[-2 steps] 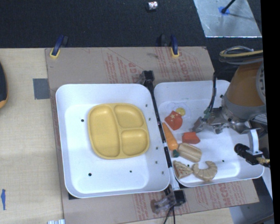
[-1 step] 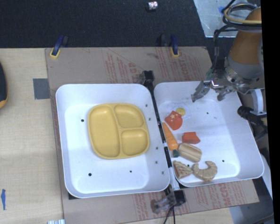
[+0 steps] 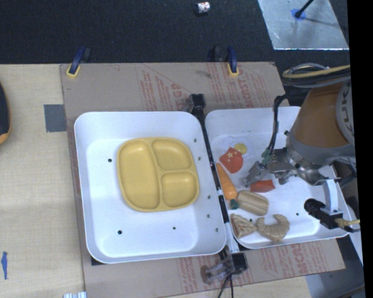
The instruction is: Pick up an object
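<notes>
On the bench below my camera I see two white bins side by side. The left bin [image 3: 104,238] carries a yellow divided plate [image 3: 157,173]. The right bin [image 3: 285,115] holds the small food toys, and my arm [image 3: 321,127] reaches into it from the right. Its gripper [image 3: 263,172] hangs low over the middle of that bin.

Among the toys, a bread roll [image 3: 251,202] lies near the centre, a croissant [image 3: 274,227] and a wedge of sandwich [image 3: 243,225] sit along the near wall, a carrot [image 3: 226,182] runs beside the divider, and a strawberry [image 3: 232,160] lies by a small yellow piece [image 3: 240,149].

Nothing is lifted yet, as I judge it; the pick remains to be done. The likeliest target is a small red piece [image 3: 262,186], which lies just under the fingertips, touching or nearly so. Whether the jaws are open or closed, I cannot tell from this slant, nor whether they straddle the red piece.
</notes>
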{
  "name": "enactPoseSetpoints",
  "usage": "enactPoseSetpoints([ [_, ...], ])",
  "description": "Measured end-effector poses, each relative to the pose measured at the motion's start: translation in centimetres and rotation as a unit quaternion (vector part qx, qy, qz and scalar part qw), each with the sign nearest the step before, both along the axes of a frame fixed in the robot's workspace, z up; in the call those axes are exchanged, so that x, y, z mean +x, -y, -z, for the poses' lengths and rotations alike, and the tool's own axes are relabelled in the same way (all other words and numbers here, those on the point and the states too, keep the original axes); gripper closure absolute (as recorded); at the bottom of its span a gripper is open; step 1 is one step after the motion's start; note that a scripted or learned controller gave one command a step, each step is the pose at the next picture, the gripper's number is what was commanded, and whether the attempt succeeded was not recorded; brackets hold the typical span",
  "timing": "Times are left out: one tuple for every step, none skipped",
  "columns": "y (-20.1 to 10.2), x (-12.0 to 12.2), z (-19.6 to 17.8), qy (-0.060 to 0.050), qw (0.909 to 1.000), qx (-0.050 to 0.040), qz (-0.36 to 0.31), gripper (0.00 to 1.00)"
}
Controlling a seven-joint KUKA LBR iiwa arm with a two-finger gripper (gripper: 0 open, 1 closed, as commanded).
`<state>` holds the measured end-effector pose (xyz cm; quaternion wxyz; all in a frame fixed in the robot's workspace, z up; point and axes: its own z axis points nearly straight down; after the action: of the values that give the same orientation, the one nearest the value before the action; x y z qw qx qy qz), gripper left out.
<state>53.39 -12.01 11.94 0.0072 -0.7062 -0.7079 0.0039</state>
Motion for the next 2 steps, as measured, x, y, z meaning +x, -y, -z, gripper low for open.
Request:
enactPoseSetpoints([
  [-1.5, -1.0, 2.9, 0.005, 1.0000, -0.0025, 0.000, 0.00],
  [-2.5, 7.9, -0.8, 0.011, 0.9999, -0.0030, -0.003, 0.00],
])
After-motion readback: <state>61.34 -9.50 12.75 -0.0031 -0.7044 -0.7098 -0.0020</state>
